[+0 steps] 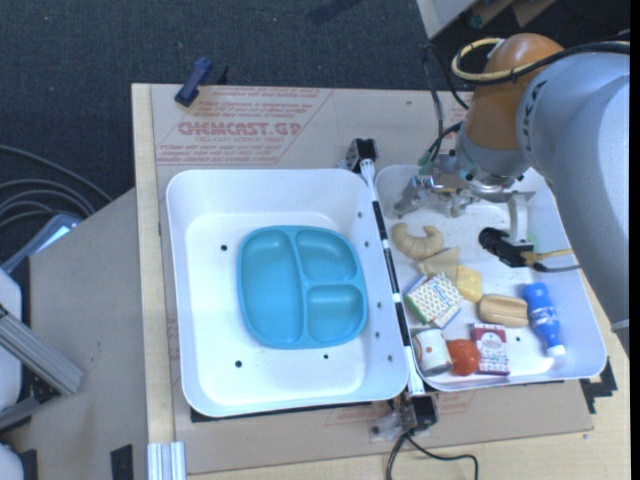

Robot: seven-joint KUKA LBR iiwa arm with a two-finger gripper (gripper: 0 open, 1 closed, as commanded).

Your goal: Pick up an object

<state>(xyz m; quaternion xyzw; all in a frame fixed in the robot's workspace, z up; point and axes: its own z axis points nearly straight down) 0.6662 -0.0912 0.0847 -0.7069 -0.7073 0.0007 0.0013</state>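
At the near edge of the right bin (578, 313) you have a tight cluster: a white cup (430, 346), a red tomato-like piece (462, 356) and a red-and-white box (491, 349), all touching or nearly so. Just behind them lie a patterned box (433, 298), a small yellow piece (470, 285), a tan bun (503, 311) and a blue bottle (543, 319). Further back, a croissant-shaped piece (418, 238) sits by the wall shared with the left bin (200, 268), with a pale wedge (441, 261) right against its near side. The left bin holds a blue divided plate (300, 286).

At the far end of the right bin the gripper (438, 192) hangs over bare floor, just beyond the croissant-shaped piece. You cannot tell here whether it is open or closed, and nothing shows in its grasp.

So read this as the approach step, with nothing picked yet. The croissant-shaped piece looks like the nearest candidate (a judgement, not a certainty). The next move calls for a short shift toward you, then a descent that stays clear of the wall and the wedge.
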